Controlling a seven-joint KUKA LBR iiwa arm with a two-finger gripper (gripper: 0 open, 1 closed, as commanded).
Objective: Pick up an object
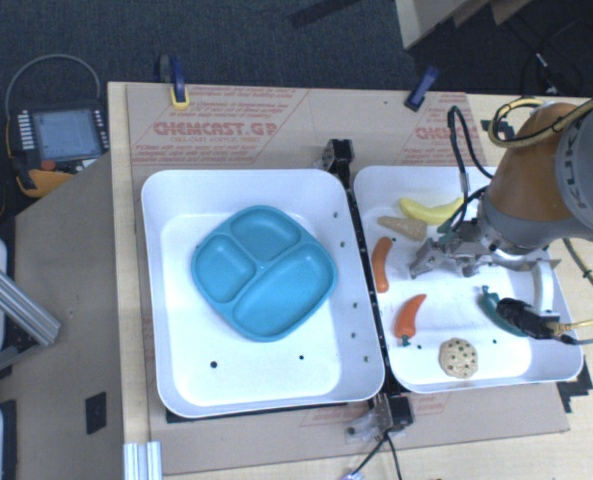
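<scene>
cookie (459, 357) right bin front | blue plate (265, 270) left bin (166, 298) | cardboard bench (126, 268)

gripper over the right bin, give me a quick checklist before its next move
1. Gripper over the right bin: ok, it sits low near the bin's middle.
2. Something held between the fingers: cannot tell, the view is too coarse there.
3. Targets within the bin: ok. Banana, orange sausage, red pepper and cookie all lie loose.
4. Nearest pick: ok, the sausage lies just left of the gripper, apart from the other items.
5. Crowding: not ok near the banana, a tan piece lies against it.
6. Left bin: ok as a drop spot, though the blue divided plate fills its middle.
</scene>
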